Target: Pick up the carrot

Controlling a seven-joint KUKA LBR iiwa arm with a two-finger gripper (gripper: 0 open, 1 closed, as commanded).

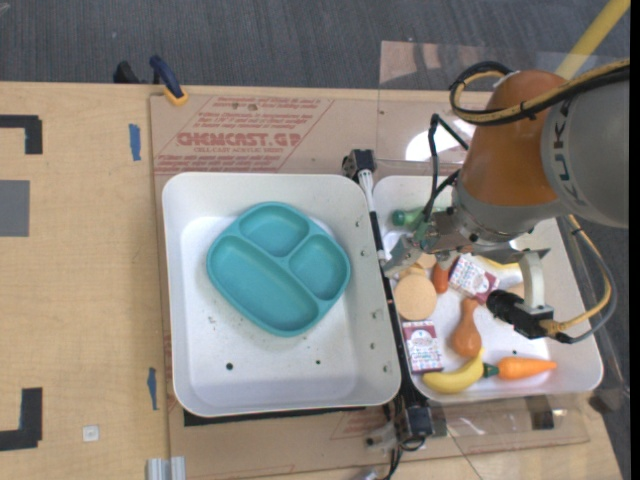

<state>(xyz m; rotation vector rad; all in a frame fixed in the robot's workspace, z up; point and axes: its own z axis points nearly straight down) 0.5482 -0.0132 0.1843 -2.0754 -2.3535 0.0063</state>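
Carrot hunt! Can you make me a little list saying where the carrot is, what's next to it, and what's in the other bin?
carrot: lying flat near the front edge of the right bin
beside it: a banana, just to its left
arm: above the back part of the right bin
left bin: holds a teal divided plate
carrot picked up: not yet

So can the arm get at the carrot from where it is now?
Probably yes. The carrot lies in the near right corner of the right bin, uncovered, with only the banana by its green end. The arm hangs over the bin's far half.
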